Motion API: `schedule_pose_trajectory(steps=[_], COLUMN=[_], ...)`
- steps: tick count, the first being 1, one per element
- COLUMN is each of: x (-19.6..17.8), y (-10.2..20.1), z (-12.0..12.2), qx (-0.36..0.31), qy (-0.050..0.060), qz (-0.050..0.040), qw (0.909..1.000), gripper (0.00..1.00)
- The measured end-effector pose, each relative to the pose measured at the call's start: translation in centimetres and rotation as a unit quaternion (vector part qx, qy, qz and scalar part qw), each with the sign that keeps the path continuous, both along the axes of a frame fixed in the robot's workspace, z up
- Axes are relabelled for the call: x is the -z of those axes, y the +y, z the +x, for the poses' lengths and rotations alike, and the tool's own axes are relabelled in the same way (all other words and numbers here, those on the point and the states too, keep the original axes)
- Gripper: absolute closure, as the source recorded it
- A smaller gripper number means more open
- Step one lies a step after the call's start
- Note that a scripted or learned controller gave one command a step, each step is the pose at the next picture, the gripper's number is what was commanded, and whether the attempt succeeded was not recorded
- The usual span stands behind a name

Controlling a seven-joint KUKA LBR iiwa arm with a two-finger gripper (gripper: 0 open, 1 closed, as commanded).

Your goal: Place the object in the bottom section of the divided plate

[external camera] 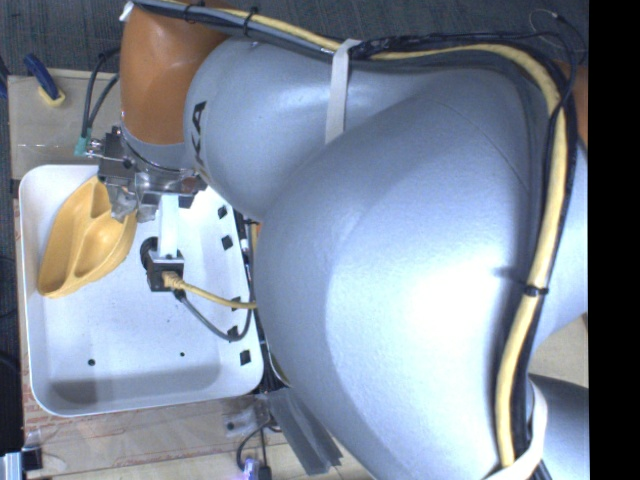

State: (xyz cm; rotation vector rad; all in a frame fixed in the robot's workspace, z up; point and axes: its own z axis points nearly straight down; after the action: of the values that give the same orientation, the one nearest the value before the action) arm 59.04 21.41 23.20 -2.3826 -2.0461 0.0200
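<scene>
Your wooden bench (130,438) carries a shallow white plastic bin (120,368) at the left of the camera view, with dark ribbed flooring beyond the bench at the top. Most of what you see is the bulky grey arm (400,268), reaching in from the right with a yellow cable (530,298) strapped along its housing and the orange band (155,68) above the wrist. Look at the bin's upper left corner: the yellow divided plastic plate (82,243) sits there, tilted up on edge, with its upper end touching the metal wrist hardware. The gripper (125,203) is right at that plate, but you cannot tell how it stands, since the wrist covers it. A blue-handled tool (42,76) lies on the bench past the bin's top left corner.
</scene>
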Motion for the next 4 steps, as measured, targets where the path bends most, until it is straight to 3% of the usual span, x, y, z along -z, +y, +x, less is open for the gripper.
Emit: schedule_pose_trajectory(steps=[1, 2, 3, 4], x=[2.4, 0.9, 0.3, -1.5], y=[-4.4, -0.4, -0.5, -0.2], z=[-3.7, -2.0, -2.1, -4.4], qx=[0.002, -0.025, -0.028, 0.043], qy=[0.000, -0.004, 0.001, 0.002], qz=[0.0018, -0.0003, -0.0028, 0.0006], qw=[1.0000, 0.9997, 0.9996, 0.9991], gripper=[1.00, 1.00, 1.00, 1.00])
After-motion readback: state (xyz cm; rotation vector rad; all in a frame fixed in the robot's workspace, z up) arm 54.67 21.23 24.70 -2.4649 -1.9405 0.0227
